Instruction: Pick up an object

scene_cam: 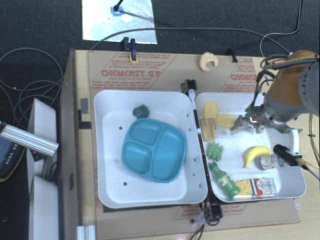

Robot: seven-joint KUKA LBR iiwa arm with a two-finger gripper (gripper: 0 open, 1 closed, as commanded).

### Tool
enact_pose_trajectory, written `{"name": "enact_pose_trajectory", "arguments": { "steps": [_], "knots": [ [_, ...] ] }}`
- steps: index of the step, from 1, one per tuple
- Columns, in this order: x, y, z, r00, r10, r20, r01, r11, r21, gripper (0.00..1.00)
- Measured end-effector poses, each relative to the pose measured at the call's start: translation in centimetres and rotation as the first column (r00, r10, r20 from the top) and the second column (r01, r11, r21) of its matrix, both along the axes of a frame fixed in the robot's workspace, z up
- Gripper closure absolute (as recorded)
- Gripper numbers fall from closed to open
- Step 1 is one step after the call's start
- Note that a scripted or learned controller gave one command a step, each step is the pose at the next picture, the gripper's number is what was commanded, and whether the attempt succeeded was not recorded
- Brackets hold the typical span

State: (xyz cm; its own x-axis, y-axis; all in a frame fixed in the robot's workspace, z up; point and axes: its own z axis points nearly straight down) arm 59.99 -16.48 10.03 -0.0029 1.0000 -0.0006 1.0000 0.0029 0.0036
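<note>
1. Several toy foods lie in the right bin; the gripper hangs at its upper middle, just beside a yellow cheese wedge.
2. Whether its fingers are spread or pinched cannot be told.
3. The wedge likely handles light, stiff and smooth; gripping across its flat sides seems safest.
4. A banana lies near, lower right.
</note>
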Motion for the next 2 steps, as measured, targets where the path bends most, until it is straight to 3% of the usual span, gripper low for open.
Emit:
{"name": "enact_pose_trajectory", "arguments": {
  "steps": [1, 2],
  "knots": [
    [-9.1, -4.3, -1.6, 1.000, -0.003, -0.003, 0.003, 1.000, 0.000, 0.00],
    [-8.6, -1.8, 11.2, 1.000, 0.001, 0.004, -0.001, 1.000, -0.001, 0.00]
  ]
}}
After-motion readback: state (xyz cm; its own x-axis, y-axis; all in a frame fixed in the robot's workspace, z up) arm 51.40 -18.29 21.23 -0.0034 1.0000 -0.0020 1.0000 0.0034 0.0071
